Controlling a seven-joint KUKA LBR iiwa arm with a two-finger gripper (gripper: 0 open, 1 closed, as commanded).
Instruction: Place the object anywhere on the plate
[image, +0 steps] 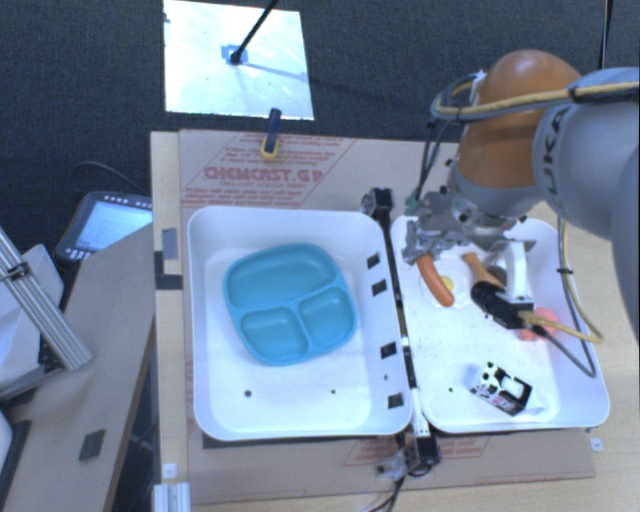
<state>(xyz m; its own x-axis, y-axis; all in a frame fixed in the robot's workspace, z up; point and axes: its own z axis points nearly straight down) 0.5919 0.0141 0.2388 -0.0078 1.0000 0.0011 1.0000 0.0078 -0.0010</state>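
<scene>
- Found pale blue three-compartment plastic plate (290, 315) lying in shallow white bin on the view's left (215, 240), with nothing resting in any compartment.
- Judged task not yet accomplished: pick-up, carry across the seam between the bins and set-down all appeared outstanding.
- Located two-finger gripper (428, 250) low over the far corner of shallow white bin on the view's right (570, 400), at the upper end of long orange sausage-shaped object (437, 283).
- Took that orange piece for the task's thing, on proximity alone; placed it in the right-side bin, near the wall by the seam, well apart from the plate.
- Could not tell whether gripper stood wide, narrow or clamped on anything; wrist body masked it from above.
- Recorded orange piece as smooth, rounded and slender, lying aslant, with a small yellow patch just beside its lower end.
- Noted small black-and-white boxy item (500, 388) near the front of the same bin, apart from the gripper.
</scene>
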